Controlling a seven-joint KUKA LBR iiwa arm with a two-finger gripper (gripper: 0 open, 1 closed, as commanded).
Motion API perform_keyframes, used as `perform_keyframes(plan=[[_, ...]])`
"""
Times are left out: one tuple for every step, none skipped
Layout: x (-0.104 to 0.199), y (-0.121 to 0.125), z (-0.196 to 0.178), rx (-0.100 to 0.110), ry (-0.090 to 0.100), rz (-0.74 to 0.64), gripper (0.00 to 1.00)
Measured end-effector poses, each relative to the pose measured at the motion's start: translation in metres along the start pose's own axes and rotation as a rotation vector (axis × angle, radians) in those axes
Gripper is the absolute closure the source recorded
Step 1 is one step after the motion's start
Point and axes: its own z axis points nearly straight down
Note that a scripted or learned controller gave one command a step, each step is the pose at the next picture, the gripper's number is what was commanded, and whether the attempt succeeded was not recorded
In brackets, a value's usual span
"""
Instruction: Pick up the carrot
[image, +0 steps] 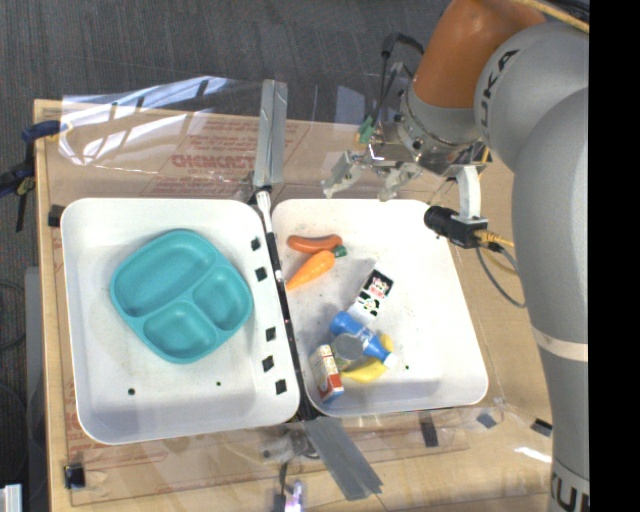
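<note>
The carrot (310, 268) is orange and tapered, with a small green top pointing up and right. It lies in the right bin (445, 300) near the bin's left wall. My gripper (366, 180) hangs over the far rim of that bin, up and to the right of the carrot and well apart from it. Its two fingers are spread, so it is open with nothing between them.
A red-orange sausage-like piece (313, 242) lies just beyond the carrot. A black-and-white carton (374, 293), a blue bottle (355, 330), a yellow banana (365, 372) and a small box (327, 370) fill the bin's near middle. The left bin (90, 390) holds a teal divided plate (180, 295).
</note>
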Motion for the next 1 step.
perform_keyframes(plan=[[-0.0251,0.0005,0.1058,0.0,0.0,-0.021,0.0]])
